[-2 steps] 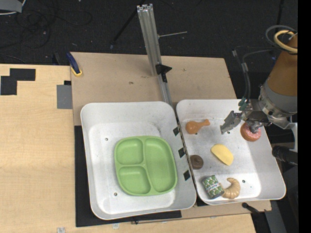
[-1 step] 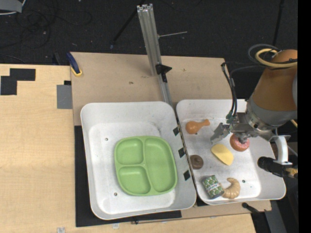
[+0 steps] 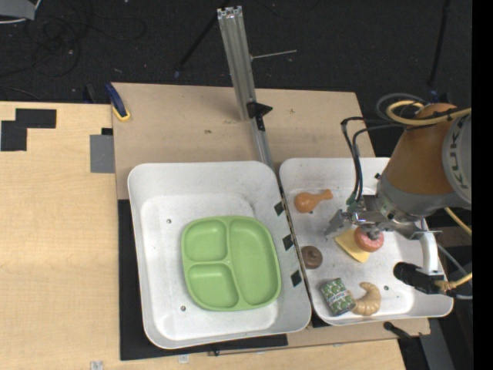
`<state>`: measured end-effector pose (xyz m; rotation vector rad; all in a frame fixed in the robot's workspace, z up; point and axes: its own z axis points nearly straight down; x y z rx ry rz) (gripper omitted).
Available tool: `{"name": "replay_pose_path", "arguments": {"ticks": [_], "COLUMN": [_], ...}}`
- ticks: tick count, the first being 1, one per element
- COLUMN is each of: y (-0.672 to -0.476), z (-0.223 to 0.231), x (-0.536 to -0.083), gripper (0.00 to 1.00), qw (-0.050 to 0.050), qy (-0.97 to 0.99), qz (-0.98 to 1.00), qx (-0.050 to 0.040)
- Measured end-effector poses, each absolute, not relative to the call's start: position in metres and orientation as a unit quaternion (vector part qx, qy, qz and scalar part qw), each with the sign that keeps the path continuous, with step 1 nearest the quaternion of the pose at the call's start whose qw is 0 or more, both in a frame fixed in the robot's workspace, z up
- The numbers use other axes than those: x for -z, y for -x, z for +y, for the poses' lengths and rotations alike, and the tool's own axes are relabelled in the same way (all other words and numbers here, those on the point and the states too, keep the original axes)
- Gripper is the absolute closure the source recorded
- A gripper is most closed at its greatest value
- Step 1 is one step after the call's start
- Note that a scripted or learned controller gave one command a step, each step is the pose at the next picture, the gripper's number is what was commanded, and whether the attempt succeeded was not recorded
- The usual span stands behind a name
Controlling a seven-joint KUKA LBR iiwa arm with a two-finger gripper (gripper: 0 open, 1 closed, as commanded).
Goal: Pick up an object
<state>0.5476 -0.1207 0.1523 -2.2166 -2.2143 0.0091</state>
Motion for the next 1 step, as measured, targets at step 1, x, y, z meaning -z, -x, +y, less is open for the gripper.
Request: {"name": "replay_pose_path", "arguments": {"ticks": [1], "y": [-0.5504], "z": [-0.1273], "x": [-0.1095], "gripper": [0.00], "qw": [-0.002], "qy": [0.707], "qz": [-0.707], "qx": [-0.0005]}}
